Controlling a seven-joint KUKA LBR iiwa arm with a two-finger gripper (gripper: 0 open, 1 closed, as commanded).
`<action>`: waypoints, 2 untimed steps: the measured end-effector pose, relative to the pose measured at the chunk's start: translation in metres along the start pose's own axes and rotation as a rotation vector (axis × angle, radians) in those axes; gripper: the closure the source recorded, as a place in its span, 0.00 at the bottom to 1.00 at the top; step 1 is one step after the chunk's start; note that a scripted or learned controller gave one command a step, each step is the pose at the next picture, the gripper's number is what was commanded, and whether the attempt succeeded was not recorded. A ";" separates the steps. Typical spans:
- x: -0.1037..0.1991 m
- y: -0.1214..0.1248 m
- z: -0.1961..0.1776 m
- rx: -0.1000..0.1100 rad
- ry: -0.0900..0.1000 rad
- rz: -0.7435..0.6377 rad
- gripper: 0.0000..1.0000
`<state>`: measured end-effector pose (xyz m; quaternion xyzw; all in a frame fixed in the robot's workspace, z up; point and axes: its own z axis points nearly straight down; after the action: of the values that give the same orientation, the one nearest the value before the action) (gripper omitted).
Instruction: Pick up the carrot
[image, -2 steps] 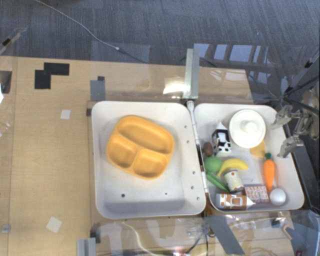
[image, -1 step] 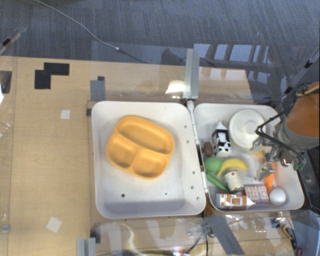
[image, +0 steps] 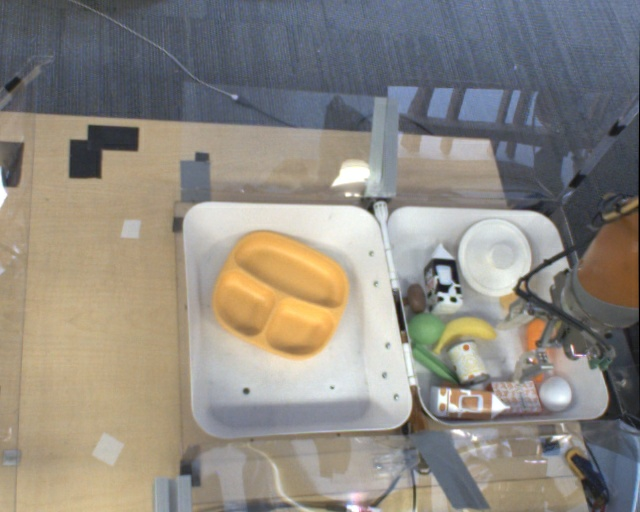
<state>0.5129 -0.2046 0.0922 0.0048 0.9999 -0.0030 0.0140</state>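
Lying in left bin (image: 215, 390): yellow divided plate (image: 280, 293), tilted. Crowding right bin (image: 590, 405): cow-patterned cup (image: 442, 285), white lid (image: 494, 256), green fruit (image: 424, 329), banana (image: 468, 329), small can (image: 467, 361), carton (image: 468, 403). Carrot (image: 537, 333) resting by right wall, touching claw (image: 556, 350) (opening hidden, cannot tell). Arm (image: 608, 270) entering from right.

We can read no words, numbers or brand names. The flat packet (image: 487, 401) in the right bin (image: 570, 232) carries print, but it is too blurred to make out.
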 end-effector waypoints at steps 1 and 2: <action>-0.005 0.001 -0.014 0.005 -0.015 -0.008 1.00; -0.005 0.001 -0.014 0.004 -0.014 -0.008 0.00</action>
<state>0.5175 -0.2035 0.1060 0.0008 0.9998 -0.0051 0.0208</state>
